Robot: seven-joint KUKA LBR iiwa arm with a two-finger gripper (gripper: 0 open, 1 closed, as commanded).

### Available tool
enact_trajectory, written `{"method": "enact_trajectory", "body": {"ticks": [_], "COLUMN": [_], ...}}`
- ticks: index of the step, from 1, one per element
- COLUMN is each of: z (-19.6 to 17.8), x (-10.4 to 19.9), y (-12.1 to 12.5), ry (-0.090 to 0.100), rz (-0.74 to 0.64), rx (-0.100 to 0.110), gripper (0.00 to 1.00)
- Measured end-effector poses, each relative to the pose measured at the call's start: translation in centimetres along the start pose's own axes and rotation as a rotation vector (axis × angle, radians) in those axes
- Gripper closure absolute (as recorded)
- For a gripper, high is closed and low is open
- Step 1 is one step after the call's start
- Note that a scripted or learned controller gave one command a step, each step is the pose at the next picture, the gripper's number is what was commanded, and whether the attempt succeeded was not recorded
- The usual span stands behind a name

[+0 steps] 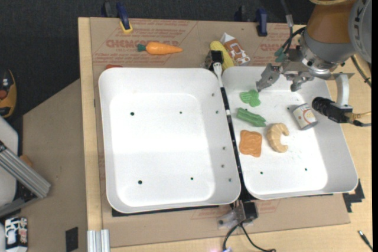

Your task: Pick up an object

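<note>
My gripper (282,80) hangs over the far part of the right bin (331,177), its two fingers spread apart with nothing between them. Just left of the nearer finger lies a light green piece (250,98). Below that rests a dark green pod-shaped item (251,118). An orange block (250,143) and a tan croissant (277,136) lie near the bin's middle. A small grey and white can (302,115) sits to the right, below the wrist.
The left bin (118,97) stands beside the right one. Behind the bins on the cardboard lie a toy carrot (159,48), a yellow item (221,53) and a small brown packet (237,52). Blue clamps (124,16) hold the board's far edge.
</note>
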State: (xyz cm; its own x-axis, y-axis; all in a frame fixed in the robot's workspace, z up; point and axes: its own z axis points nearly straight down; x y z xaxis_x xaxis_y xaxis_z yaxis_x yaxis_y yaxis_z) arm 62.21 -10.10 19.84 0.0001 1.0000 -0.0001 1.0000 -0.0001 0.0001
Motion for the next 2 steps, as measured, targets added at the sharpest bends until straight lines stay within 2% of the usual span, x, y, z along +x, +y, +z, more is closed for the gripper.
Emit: {"method": "enact_trajectory", "body": {"ticks": [1,2], "z": [11.8,10.3], "x": [0.4,0.3], "y": [0.5,0.6], "ry": [0.001,-0.001], "rz": [-0.001,0.001], "rx": [0.004,-0.003], "gripper": [0.00,1.00]}}
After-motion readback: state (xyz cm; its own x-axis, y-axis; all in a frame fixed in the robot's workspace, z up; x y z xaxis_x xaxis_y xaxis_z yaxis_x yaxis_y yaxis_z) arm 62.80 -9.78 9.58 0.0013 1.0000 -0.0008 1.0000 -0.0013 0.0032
